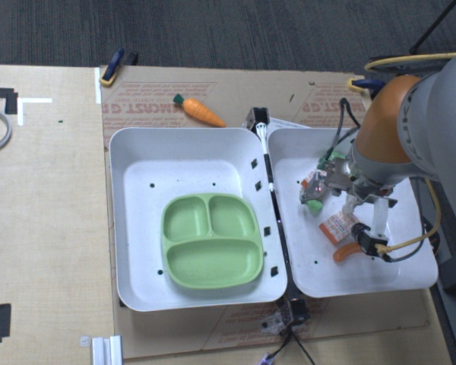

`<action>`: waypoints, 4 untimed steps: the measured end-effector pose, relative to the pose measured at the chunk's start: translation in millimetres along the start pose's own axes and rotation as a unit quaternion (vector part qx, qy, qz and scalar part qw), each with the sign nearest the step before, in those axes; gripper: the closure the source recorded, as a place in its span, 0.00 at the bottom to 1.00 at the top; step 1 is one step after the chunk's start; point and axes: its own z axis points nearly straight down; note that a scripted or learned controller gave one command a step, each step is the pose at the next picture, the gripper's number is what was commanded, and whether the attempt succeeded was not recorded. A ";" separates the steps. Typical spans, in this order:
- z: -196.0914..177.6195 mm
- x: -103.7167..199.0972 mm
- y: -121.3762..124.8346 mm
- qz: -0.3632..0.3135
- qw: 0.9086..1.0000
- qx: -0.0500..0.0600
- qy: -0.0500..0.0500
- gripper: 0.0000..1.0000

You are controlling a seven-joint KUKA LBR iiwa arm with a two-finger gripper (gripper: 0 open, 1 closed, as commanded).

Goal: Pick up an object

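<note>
The end effector (319, 192) hangs low over the right bin (410, 276); its state I cannot tell. Small toys (339, 228) beneath look light, rigid, perhaps slippery; best gripped across their narrow middles.

Grey arm (433, 120), orange band, yellow cable

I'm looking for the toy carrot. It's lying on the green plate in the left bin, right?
Not quite. The camera view shows the toy carrot lying on the cardboard behind the left bin, outside it. The green plate does sit in the left bin.
</note>
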 end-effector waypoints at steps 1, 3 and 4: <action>4.6 -13.6 -58.6 -0.064 0.998 -0.009 -0.001 0.00; 1.2 3.4 18.7 0.055 0.998 0.000 -0.001 1.00; 1.3 3.4 18.7 0.055 0.998 0.000 -0.001 0.00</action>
